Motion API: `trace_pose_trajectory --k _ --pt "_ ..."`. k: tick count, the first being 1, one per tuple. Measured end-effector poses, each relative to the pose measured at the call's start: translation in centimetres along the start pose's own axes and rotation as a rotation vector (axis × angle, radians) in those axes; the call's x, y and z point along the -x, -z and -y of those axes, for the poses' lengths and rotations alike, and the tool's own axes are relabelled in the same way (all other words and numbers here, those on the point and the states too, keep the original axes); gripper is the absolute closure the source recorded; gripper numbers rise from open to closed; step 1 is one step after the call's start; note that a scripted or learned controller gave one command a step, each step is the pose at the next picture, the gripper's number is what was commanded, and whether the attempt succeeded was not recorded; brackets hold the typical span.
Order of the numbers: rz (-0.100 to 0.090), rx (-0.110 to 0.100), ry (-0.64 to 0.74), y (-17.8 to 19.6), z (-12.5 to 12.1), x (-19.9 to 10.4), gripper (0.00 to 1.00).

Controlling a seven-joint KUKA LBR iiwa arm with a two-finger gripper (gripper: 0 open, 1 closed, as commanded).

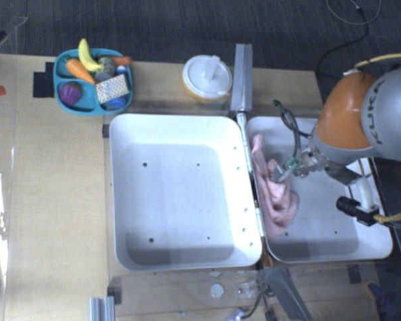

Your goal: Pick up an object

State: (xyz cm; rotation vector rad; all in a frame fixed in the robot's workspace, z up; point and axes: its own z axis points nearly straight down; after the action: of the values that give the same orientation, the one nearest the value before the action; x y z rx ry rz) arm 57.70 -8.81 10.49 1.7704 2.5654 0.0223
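I am reaching in from the right of the bench, my grey arm with its orange band (344, 116) hanging over the right bin (334, 243). My gripper (285, 170) is sitting low in that bin, at the right edge of a pink cloth (274, 191). The fingertips are touching or just meeting the cloth's upper middle folds; the view is too small and dark there for me to say if fabric is actually between them, and I cannot tell whether the gripper is spread or pressed together.

The pink cloth is lying crumpled in a long strip along the left wall of the right bin, running from near the bin's far edge down past its middle, with the bulkiest bunch at the near end. It is resting on the bin floor.

The left bin (180, 179) is sitting just beside the right one, their inner walls touching.

Beyond the bins, on the wooden bench (47, 199), a blue divided tray (92, 80) is holding toy food: a banana (87, 56), a carrot (79, 70), and a purple piece (70, 93). A white lidded cup on a yellow base (208, 77) is standing near the far edge of the left bin.
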Motion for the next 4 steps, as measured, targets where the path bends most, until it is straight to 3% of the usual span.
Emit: trace_pose_trajectory --k 1,2,3,4 --pt "-0.006 -0.013 -0.036 -1.6 -5.7 2.1 0.0" --pt "-0.006 -0.013 -0.036 -1.6 -5.7 2.1 0.0" --pt "-0.006 -0.009 0.144 -1.4 -1.5 1.1 0.0" --pt "-0.003 0.0 0.146 -0.1 -1.9 1.0 1.0"
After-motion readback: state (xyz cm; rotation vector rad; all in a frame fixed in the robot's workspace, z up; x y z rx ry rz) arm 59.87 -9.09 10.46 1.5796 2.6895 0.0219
